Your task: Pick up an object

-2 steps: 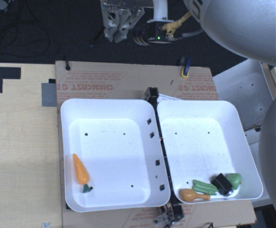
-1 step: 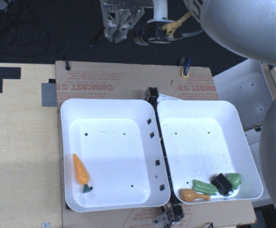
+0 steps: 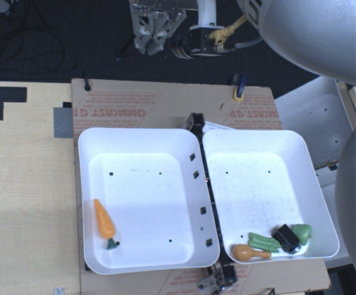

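Observation:
An orange toy carrot (image 3: 104,219) with a small green stem lies near the front left wall of the left bin (image 3: 135,137). In the front right corner of the right bin (image 3: 251,139) several items are bunched together: a green pea pod (image 3: 264,242), a black block (image 3: 286,238), a light green piece (image 3: 302,231) and an orange-tan gourd shape (image 3: 250,252). My gripper (image 3: 153,42) hangs high above the bench's far edge, well behind both bins and far from every object, with nothing seen in it.
The two bins meet at a black clamp strip (image 3: 204,195) down the middle. They rest on a cardboard sheet (image 3: 166,103) over a wooden bench (image 3: 24,183). A blue and yellow clip (image 3: 240,87) sits at the cardboard's far edge. The arm's large grey body (image 3: 307,23) fills the upper right.

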Controlling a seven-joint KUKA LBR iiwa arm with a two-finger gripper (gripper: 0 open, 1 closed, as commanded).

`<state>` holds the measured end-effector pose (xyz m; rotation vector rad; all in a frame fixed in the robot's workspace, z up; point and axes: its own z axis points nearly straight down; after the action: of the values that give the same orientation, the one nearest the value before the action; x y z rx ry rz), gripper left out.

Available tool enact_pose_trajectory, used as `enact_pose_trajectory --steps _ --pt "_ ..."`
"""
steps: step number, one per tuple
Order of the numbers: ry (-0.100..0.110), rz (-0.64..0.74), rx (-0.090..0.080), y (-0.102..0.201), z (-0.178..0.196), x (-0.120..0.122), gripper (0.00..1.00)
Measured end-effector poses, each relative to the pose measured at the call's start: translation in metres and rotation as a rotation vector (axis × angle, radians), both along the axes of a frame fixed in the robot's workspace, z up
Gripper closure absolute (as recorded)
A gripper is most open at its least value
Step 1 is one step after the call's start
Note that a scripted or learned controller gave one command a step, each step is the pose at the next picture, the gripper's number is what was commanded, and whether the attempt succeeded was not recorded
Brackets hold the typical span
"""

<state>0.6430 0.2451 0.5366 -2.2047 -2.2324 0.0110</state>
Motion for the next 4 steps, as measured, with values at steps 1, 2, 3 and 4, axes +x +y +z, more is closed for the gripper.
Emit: enact_pose_trajectory --steps 1,2,3,4 --pt "0.0 0.0 0.0 0.0 0.0 0.0 1.0" --pt "0.0 0.001 0.0 0.0 -0.0001 0.0 1.0" --pt "0.0 0.001 0.0 0.0 -0.0001 0.0 1.0" --pt "0.0 0.001 0.0 0.0 -0.0001 0.0 1.0"
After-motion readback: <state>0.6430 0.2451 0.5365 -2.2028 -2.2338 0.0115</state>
